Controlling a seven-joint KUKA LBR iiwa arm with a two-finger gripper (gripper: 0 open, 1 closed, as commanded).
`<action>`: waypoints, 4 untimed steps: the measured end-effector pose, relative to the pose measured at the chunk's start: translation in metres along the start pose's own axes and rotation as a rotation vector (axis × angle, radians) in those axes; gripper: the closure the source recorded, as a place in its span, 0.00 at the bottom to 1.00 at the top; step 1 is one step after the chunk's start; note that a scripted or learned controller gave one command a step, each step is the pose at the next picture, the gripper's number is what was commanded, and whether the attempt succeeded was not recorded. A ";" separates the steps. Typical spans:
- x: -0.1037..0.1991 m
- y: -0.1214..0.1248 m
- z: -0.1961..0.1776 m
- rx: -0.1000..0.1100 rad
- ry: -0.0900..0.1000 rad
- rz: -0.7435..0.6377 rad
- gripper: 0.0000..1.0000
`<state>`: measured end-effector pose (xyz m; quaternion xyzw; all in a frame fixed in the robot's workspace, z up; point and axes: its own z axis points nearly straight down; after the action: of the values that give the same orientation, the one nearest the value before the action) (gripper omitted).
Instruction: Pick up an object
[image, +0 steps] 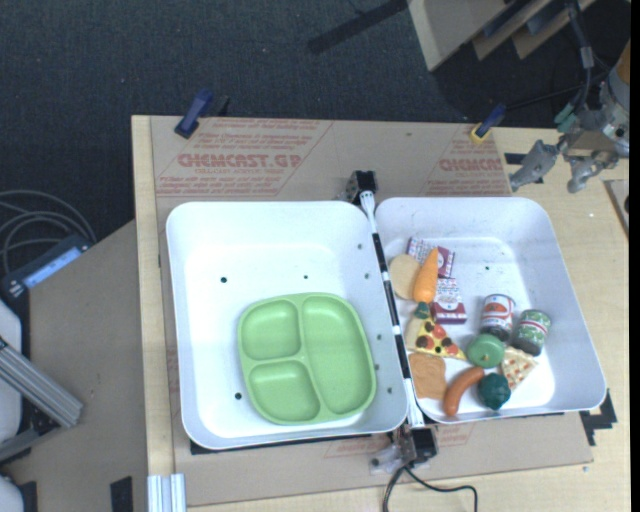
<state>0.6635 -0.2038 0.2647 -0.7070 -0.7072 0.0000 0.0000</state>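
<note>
The right bin (560, 250) holds several toy foods in its front left part: an orange carrot (427, 275), a pizza slice (436, 340), a green apple (486, 351), a sausage (462, 388) and two small cans (497, 313). My gripper (555, 170) hangs at the far right, beyond the bin's back right corner and well away from the food. Its two grey fingers (528, 166) are spread apart with nothing between them.
The left bin (200, 260) bears a green divided plate (303, 355) in its front half. A black hinge strip (385, 290) runs between the two bins. Blue clamps (195, 113) grip the board's back edge. Cables lie on the floor at the left.
</note>
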 end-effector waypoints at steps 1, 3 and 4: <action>0.082 0.003 0.087 0.002 0.003 -0.002 0.00; 0.085 0.004 0.081 -0.005 -0.002 -0.001 0.00; 0.034 -0.040 0.177 -0.004 -0.003 0.001 0.00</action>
<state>0.6231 -0.1698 0.0881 -0.7075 -0.7067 -0.0005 -0.0024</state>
